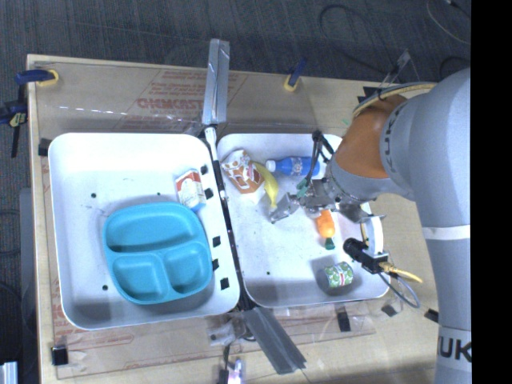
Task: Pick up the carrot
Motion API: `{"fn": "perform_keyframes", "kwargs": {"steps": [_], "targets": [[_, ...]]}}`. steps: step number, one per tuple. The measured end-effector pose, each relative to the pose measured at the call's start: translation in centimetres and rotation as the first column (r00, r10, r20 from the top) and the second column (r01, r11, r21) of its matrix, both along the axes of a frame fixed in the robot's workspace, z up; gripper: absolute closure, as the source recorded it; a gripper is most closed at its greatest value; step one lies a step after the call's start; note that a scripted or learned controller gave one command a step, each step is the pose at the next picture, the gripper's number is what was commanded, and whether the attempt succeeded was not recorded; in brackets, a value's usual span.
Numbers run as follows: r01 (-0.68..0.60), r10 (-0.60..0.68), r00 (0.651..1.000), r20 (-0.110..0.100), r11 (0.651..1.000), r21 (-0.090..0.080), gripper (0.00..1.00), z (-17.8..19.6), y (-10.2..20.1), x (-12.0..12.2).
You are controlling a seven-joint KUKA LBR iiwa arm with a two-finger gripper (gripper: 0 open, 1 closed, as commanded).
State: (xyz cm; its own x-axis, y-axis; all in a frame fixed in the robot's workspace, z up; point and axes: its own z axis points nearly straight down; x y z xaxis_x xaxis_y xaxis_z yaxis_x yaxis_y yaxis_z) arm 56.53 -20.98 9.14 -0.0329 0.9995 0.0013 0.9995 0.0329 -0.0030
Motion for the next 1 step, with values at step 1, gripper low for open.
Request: {"fn": "perform_keyframes", "kwargs": {"steps": [1], "targets": [[-0.06,0.06,0.998,0.002,0.998,-0.001,0.0,10.28,-0.03,-4.11]]}}
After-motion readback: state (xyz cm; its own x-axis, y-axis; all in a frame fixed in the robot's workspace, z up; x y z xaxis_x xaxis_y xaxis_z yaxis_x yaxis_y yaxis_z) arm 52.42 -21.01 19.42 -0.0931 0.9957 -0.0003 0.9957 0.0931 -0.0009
